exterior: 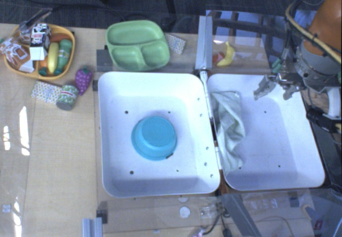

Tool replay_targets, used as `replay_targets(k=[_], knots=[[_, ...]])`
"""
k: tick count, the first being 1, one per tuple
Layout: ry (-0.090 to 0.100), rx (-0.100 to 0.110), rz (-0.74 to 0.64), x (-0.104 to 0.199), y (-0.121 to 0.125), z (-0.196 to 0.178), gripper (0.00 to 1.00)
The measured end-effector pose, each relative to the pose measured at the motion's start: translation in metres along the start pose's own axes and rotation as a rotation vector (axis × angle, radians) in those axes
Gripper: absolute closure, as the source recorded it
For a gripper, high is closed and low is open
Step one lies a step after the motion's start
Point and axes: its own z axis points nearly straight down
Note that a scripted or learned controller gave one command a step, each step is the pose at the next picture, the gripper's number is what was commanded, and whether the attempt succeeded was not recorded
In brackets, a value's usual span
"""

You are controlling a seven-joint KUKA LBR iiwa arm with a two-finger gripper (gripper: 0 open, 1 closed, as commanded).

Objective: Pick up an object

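The gripper [276, 87] is seen over the far right part of the right bin [283, 169], hanging from the grey arm [320, 54] with its orange band, which comes in from the right edge. Its two fingers are spread apart, and nothing is seen between them; one fingertip [262, 90] points down and to the left, toward the bin floor.

A crumpled pale cloth [228, 126] is found below and to the left of the gripper, lying along the left wall of the same bin and well apart from the fingers. It is draped from near the bin's far corner down toward its near side.

Farther left of the gripper, in the left bin [117, 177], a blue bowl [154, 137] is set upside down near the middle of the floor.

Beyond the bins, up and to the left of the gripper, a yellow banana [227, 53] is seen behind a clear panel. Still farther left, a green divided tray [137, 45] rests on the bench just past the left bin's far rim. At the far left, a yellow bowl [38, 52] is loaded with small toys, and a purple bunch of grapes [83, 79] and a small can [67, 96] lie near it on the wooden bench [48, 166].
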Motion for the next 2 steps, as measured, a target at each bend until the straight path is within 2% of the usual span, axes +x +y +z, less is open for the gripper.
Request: replay_targets(k=[1, 2], knots=[[0.0, 0.0, -0.067, 0.0839, 0.0792, 0.0704, 0.0], [0.0, -0.003, -0.003, 0.0776, 0.0796, 0.0688, 0.0]])
